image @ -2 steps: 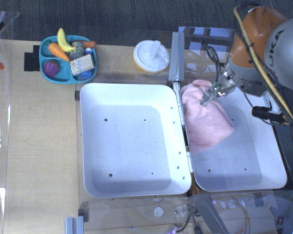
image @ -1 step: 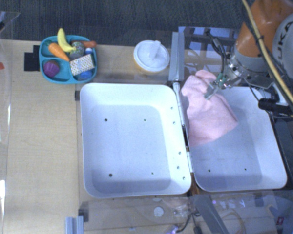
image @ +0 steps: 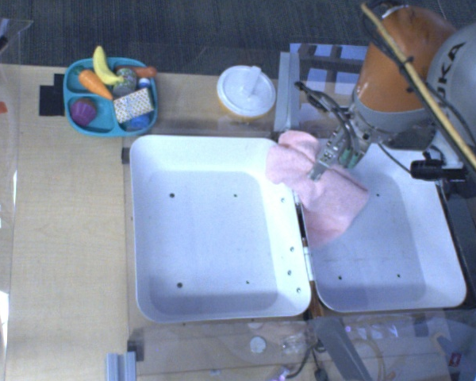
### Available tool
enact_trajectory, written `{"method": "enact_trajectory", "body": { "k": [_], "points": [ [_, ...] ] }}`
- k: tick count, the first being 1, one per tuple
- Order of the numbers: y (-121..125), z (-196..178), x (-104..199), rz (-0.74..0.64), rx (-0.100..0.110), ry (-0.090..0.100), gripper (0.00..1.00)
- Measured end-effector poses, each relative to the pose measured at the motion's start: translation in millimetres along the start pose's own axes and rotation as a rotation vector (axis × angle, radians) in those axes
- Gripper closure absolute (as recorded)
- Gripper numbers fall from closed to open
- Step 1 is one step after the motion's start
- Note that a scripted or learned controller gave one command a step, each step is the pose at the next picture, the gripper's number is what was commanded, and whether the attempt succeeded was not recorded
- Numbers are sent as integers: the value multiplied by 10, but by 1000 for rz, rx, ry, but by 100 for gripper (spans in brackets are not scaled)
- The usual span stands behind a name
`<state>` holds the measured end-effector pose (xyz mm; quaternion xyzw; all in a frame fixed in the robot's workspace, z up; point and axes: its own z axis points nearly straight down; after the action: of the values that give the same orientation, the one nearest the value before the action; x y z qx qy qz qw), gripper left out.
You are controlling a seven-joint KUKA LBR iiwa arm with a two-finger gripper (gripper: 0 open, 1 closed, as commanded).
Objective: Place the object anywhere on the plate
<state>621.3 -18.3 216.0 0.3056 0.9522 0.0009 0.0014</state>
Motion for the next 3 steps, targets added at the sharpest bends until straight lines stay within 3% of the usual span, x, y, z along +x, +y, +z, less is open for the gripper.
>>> {"method": "enact_trajectory", "body": {
  "k": [1,2,3],
  "points": [
    [205,63,414,-400,-1,0,100],
    [439,79,941,-618,-1,0,100],
    [774,-47,1408,-622,-3,-1,100]
  ]
}}
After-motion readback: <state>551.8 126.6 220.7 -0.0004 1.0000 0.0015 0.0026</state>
